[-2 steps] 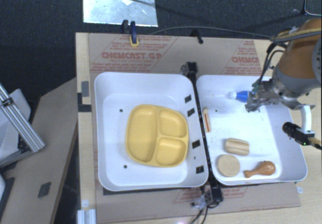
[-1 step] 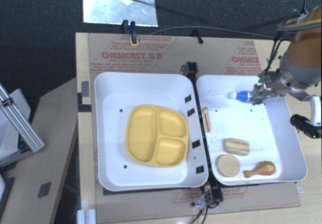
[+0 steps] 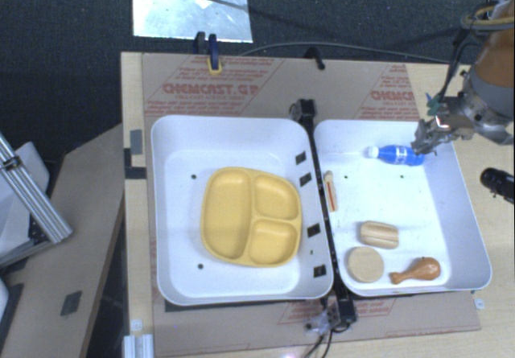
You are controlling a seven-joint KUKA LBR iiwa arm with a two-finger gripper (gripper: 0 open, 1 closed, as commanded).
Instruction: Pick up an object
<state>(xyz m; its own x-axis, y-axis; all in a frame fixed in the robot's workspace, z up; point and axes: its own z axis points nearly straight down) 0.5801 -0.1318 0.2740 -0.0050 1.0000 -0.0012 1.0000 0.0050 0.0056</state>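
One gripper (image 3: 425, 144) sits at blue bottle (image 3: 396, 154) base in right bin (image 3: 463, 187), prob. lining up grab; open/closed unclear.

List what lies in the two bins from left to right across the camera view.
Yellow divided plate → hot dog against the right bin's left wall → round cracker → bread roll → blue bottle → chicken drumstick. The gripper sits at the bottle's right end.
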